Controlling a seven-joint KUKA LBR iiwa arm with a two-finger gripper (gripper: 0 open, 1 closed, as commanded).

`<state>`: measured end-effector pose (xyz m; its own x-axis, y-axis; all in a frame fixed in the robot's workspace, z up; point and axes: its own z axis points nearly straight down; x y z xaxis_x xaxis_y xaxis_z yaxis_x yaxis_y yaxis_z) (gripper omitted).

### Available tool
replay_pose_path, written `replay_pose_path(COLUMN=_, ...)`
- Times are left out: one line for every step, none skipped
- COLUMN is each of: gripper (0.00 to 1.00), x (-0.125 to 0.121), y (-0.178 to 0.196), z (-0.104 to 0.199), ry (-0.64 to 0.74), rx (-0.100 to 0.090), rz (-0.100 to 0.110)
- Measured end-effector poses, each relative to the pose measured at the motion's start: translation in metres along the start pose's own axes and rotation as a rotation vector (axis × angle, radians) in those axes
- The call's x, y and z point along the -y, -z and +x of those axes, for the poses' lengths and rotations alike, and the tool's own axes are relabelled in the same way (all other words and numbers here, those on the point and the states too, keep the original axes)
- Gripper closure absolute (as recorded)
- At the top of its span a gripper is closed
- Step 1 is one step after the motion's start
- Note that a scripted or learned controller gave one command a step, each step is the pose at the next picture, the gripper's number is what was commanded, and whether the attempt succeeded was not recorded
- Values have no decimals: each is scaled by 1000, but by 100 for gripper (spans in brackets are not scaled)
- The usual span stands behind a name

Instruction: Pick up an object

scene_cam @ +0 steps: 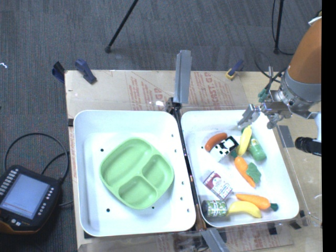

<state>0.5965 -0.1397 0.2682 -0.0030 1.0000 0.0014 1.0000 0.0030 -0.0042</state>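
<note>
Right bin [294, 190] holds the candidate objects, all loose, none lifted. Yellow banana [245, 139] lies far-centre, slanted, directly below the tool [261, 115]. Green bottle [257, 150] just right of it, touching or nearly. Black-and-white cow toy [227, 146] just left of the banana, with a red sausage [216, 140] at its far-left side. Carrot [244, 170] runs diagonally near of the cow toy, green leafy end to its right. Small red-and-white carton [217, 185] sits left-centre. Near edge: green can [214, 208] on its side, second banana [244, 209] right of it, second carrot [254, 199] just beyond that banana.

Tool hangs over the far side of the right bin, fingers spread apart, nothing between them. One finger points down-left toward the banana's far end; whether it touches cannot be told. Arm [307, 56] comes in from the right, orange band above the grey wrist.

Left bin [84, 140] carries a light green divided plate [137, 172], three compartments, sitting roughly centre. Both bins rest side by side on the surface [131, 91], which is covered with cardboard. Blue clamps [85, 71] at its far-left edge. Pendant with screen [26, 196] on the floor at left. Tripod leg [125, 20] far behind.
</note>
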Motion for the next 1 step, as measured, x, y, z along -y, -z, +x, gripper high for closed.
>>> replay_pose_path(gripper=0, x=62, y=-76, z=-28, ry=26, rx=-1, rz=1)
